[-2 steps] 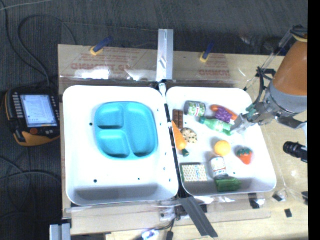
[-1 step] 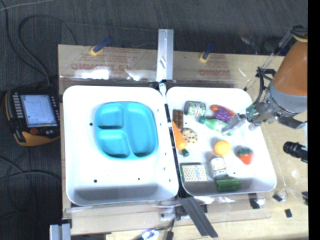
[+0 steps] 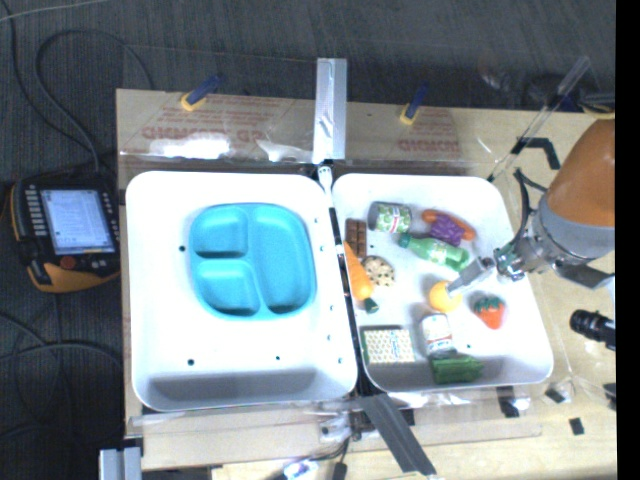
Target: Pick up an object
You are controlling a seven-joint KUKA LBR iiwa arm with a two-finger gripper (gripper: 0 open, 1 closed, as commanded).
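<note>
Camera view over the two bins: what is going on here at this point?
A grey arm with an orange band reaches in from the right over the right bin, which holds small toy groceries. Its gripper hangs low beside a yellow lemon, with a red strawberry and a green bottle close by. Nothing is seen held. The left bin holds a blue divided tray.

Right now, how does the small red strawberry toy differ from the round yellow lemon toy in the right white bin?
The small red strawberry toy is red with a green top; the round yellow lemon toy is plain yellow. The strawberry lies nearer the bin's right wall, apart from the gripper; the lemon lies further left, right under the gripper's tip. Both are small toy fruits resting on the floor of the right white bin.
</note>
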